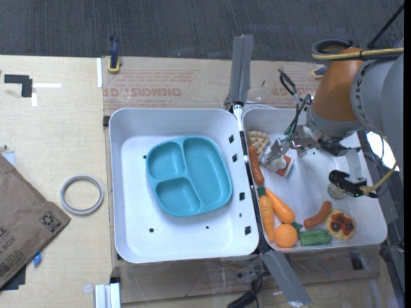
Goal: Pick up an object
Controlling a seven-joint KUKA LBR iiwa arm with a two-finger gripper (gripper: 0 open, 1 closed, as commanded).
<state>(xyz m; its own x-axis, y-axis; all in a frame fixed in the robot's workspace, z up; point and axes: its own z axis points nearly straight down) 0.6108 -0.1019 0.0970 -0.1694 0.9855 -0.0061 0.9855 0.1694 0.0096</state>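
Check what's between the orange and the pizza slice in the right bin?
Camera view: a green vegetable lies between the orange and the pizza slice, with a sausage just above that gap.

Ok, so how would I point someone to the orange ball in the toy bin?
Go to the right bin, the one the arm reaches into, and look at its near edge by the divider between the bins. The orange ball sits there, between the carrots and a green vegetable. It is the only round, plain orange piece; the carrots are long and tapered.
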